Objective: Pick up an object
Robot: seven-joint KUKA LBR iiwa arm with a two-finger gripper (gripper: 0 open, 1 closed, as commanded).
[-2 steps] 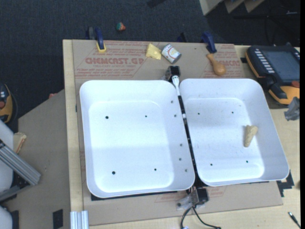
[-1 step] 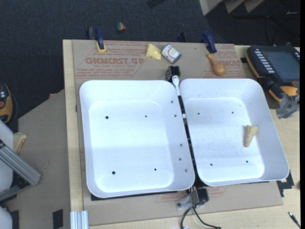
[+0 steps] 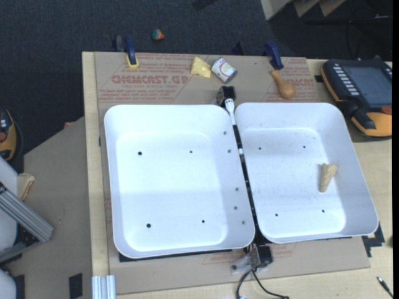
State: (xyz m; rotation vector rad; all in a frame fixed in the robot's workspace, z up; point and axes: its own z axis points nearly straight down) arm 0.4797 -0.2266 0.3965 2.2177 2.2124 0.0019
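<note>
Camera view: two white bins side by side on the bench, left bin (image 3: 111,167) touching right bin (image 3: 352,132) along the middle. Tan lumpy object (image 3: 328,176) lying in the right bin, near its right wall, alone. Behind the bins, on the board: yellow wedge (image 3: 201,68) just beside a small box (image 3: 224,70); wooden piece (image 3: 283,86) farther right. Gripper state: impossible to tell.

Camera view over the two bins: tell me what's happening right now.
Nothing is being handled at this moment. A small tan object lies loose in the right bin, near its right side. The left bin sits beside it. A few small items, including a yellow piece, rest on the board behind the bins.
</note>
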